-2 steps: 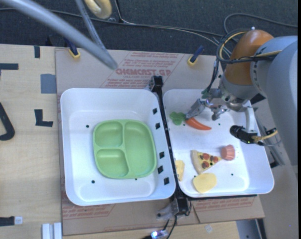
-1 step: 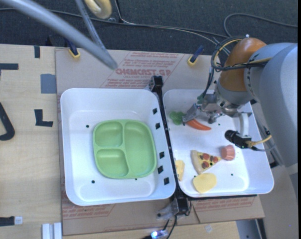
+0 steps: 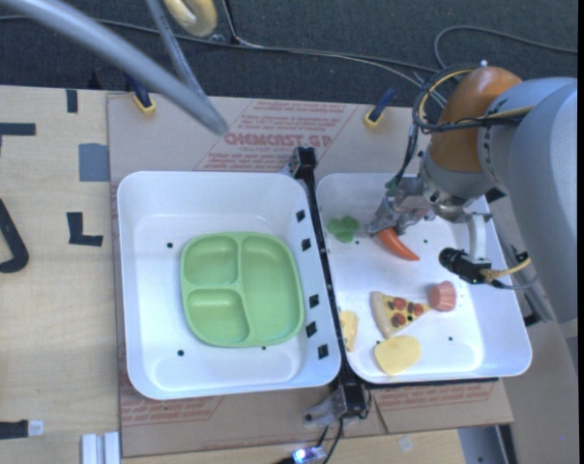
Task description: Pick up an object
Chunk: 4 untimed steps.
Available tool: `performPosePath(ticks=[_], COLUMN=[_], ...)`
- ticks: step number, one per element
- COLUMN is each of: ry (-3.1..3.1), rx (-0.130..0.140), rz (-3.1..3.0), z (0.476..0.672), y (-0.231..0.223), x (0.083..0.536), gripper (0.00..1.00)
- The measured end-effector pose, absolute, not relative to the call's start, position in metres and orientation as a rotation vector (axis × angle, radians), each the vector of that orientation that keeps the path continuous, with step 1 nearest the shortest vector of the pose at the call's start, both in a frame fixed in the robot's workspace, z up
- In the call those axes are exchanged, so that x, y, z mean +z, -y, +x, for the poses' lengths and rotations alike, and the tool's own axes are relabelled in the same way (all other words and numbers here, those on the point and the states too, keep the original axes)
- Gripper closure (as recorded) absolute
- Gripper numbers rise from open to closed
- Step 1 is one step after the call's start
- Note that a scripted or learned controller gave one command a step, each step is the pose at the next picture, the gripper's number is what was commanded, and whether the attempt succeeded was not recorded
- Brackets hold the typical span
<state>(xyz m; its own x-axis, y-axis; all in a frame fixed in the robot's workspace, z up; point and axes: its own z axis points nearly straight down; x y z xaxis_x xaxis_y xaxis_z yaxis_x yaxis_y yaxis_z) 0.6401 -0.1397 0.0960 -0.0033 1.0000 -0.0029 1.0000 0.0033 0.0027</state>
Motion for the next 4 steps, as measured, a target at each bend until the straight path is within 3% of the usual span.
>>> performPosePath(ticks=[3,4], ry=[-2.221,-2.228], rx=[0.004,-0.002], rz=[2.217,2.218], z=[0.664,0.656], y=[0.14,0.09], x=[0.257,0.242], gripper=[1.0,1.0])
